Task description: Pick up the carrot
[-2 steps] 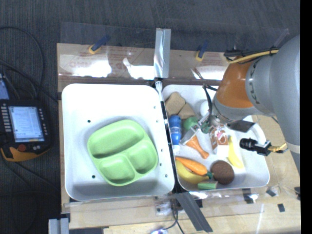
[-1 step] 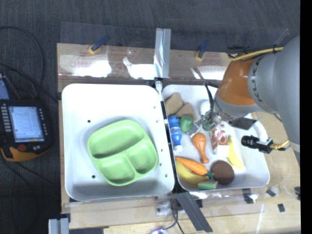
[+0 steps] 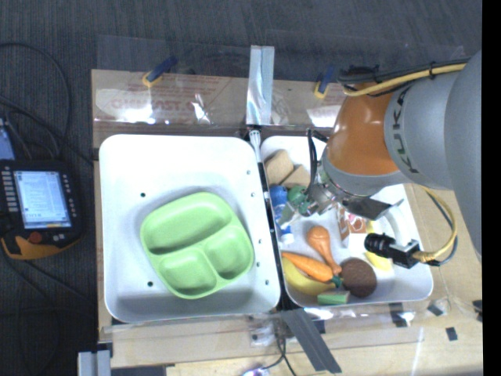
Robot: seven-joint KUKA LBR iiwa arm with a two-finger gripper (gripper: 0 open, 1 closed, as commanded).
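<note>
The carrot [image 3: 308, 267] lay in the right bin [image 3: 415, 287], near its front edge and toward its left side. It was orange and pointed, and it rested across a yellow banana [image 3: 301, 281]. Just to its right sat a round brown fruit like a kiwi [image 3: 358, 276], and a small green block [image 3: 334, 296] lay at the front beside them. A little farther back than the carrot was an orange toy shaped like a chicken leg [image 3: 320, 242]. Near the far left corner of that bin sat a tan bread roll [image 3: 278, 165], with small blue and green things [image 3: 286, 200] close to it. The big grey arm [image 3: 438, 124] with its orange band [image 3: 364, 135] came in from the right and hung over the far part of the right bin. The gripper [image 3: 325, 202] sat under the wrist, and I cannot tell how it stood because the arm hid it. It was apart from the carrot. The left bin [image 3: 125, 163] held a light green plate with three sections [image 3: 197, 244]. A small screen unit [image 3: 37, 202] sat on the floor at the far left.
</note>
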